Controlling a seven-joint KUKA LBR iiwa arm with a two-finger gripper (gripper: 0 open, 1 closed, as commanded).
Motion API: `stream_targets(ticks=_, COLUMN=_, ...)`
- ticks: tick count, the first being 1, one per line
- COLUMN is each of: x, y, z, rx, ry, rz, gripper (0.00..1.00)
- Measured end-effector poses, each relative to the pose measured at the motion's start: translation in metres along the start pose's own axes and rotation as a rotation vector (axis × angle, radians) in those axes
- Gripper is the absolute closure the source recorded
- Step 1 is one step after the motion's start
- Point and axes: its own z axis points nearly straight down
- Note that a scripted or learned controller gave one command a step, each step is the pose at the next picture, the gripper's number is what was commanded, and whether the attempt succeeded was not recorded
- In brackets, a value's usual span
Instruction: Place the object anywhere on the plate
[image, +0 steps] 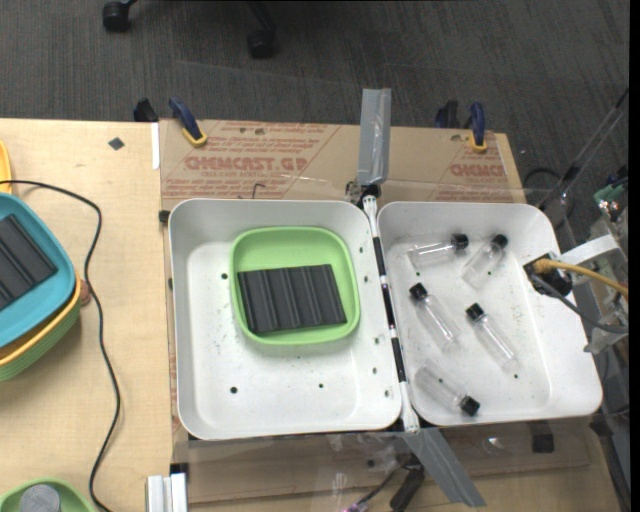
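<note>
Green plate (294, 287) waits in left bin (200, 380); capped vials (432, 310) lie loose (right bin) (560, 390). Hand's state: cannot tell, possibly off-frame.

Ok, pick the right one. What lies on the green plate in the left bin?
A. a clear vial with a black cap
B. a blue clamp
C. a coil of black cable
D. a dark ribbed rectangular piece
D: a dark ribbed rectangular piece lies flat on the green plate in the left bin, while the clear black-capped vials lie loose in the right bin.
</note>
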Motion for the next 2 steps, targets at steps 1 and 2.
stream_targets(ticks=1, x=-0.008, y=0.046, z=0.015, rx=0.0, ry=-0.001, rz=0.003, gripper=0.0)
stream_targets(ticks=2, x=0.001, y=0.004, z=-0.001, rx=0.0, ry=0.001, rz=-0.004, gripper=0.0)
